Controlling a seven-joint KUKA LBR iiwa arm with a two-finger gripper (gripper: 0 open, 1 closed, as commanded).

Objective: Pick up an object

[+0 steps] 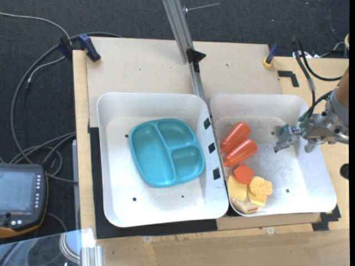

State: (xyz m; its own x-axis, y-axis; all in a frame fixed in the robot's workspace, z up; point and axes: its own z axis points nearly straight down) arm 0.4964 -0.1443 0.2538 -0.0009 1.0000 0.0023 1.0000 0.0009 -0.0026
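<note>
Here is the bench from above: 2 white bins side by side, the left bin (111,148) and the right bin (310,187), meeting along a seam marked with small black tabs.

In the left bin, 1 thing: a teal divided plate (166,151) with 3 compartments, lying flat near the middle, well clear of the walls.

Over in the right bin, the pile sits against the left wall. I count 2 orange-red cylinders (237,144) lying side by side at a slant, touching each other. Just below them, 1 small red-orange block (243,174), and under that 2 yellow pieces (259,187), one pale and smooth, one ridged, crowded into the bin's near left corner. A whitish bit shows under them; what it is I cannot tell.

The gripper (280,140) is in from the right, low over the right bin's upper middle, with the grey arm (327,123) behind it. Whether the fingertips are spread or pressed together I cannot tell at this size. Bare white floor lies between it and the nearest cylinder, so they are apart.

Around the bench: a grey metal pole (180,26) slanting down to the seam, 1 blue clamp (87,45) at the top left corner, 1 yellow clamp (270,57) at the top right, loose cables (33,76) on dark carpet, and 1 handheld control pendant (19,201) at far left.
</note>
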